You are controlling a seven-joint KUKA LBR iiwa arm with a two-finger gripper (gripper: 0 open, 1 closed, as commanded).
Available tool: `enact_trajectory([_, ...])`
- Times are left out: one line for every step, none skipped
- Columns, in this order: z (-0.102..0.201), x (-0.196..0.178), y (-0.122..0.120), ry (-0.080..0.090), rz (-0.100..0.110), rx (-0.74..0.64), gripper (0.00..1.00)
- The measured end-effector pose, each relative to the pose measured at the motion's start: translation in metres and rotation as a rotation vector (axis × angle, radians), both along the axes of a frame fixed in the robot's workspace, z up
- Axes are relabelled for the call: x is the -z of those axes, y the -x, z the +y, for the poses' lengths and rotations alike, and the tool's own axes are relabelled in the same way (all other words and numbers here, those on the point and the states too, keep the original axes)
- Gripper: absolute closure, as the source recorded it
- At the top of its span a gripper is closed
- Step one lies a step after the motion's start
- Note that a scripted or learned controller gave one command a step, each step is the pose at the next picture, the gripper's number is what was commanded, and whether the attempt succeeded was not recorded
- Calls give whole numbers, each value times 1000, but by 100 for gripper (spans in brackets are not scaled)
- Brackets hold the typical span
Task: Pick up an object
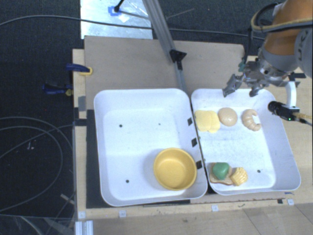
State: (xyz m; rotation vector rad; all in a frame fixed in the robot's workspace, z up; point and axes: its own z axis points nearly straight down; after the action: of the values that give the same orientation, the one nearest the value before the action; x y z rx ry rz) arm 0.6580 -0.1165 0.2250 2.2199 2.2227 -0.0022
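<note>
My gripper (242, 87) hangs over the far edge of the right bin (281, 155), its two dark fingers spread open with nothing between them. Just below it in that bin lie a pale yellow flat piece (207, 121), a round beige bun (227, 116) and a croissant (251, 119) in a row. Near the bin's front edge sit a green item (220, 170) on a tan piece and a yellow corn-like piece (239, 176). A yellow bowl (174, 168) stands upright in the front right corner of the left bin (122, 131).
A grey metal pole (164, 31) slants across the back of the bench and ends at a black clamp near the bins' shared far corner. Cables run over the dark floor at left. A black device (281, 109) juts from the arm beside the right bin's far right rim.
</note>
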Motion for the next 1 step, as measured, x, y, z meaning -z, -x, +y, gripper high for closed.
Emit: enact_trajectory([6,47,-7,0,-1,-4,0])
